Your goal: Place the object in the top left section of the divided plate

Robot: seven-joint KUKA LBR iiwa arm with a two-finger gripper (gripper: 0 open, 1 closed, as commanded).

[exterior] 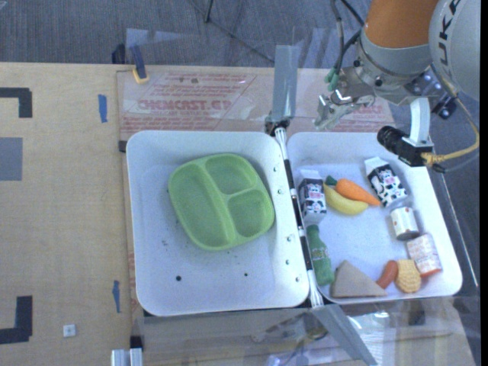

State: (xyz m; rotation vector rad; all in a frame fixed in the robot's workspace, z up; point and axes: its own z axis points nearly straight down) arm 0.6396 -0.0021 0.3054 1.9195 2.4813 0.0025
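Observation:
A green divided plate lies in the left bin, with one large section on its left and two smaller ones toward its right. The right bin holds the toy foods: a banana, a carrot, two small cow-print cartons, a can and others. My gripper hangs above the far rim of the right bin, near the divider between the bins. It is open with nothing between its fingers, well apart from the plate and from the foods.
The front of the right bin holds a green bottle, a tan wedge, a round cracker and a red-labelled pack. A grey upright post stands behind the bins' shared rim. A black cable fitting hangs off the arm.

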